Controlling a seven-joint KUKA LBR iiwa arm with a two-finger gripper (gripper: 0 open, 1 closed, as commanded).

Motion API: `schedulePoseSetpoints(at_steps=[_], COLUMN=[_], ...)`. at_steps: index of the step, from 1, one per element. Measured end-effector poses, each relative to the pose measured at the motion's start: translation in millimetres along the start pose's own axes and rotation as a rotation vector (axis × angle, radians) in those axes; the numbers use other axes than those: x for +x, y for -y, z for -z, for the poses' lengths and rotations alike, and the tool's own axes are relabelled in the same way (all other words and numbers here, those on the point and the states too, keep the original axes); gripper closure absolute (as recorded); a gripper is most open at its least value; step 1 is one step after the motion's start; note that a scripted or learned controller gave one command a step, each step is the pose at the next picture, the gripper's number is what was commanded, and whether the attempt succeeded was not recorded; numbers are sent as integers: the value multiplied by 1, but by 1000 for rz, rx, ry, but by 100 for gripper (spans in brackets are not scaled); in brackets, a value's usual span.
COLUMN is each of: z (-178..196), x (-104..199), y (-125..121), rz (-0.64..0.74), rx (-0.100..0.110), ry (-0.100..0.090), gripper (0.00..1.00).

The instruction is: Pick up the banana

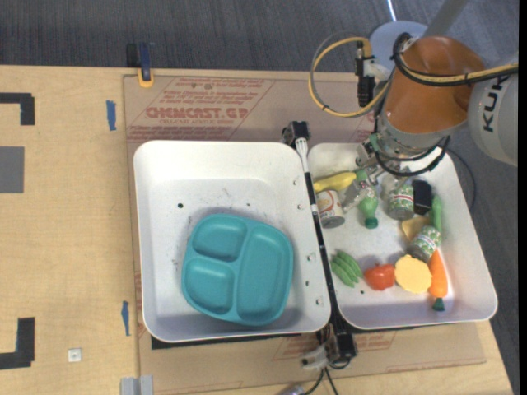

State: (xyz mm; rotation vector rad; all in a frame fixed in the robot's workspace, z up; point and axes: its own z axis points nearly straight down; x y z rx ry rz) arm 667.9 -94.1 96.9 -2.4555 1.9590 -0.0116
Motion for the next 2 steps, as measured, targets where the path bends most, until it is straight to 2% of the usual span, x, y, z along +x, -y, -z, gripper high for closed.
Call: schedulePoseSetpoints(at_steps=[2], z=[0], x=[0], y=[0], rz=[0], rx=[0], ry=[0], gripper=[0])
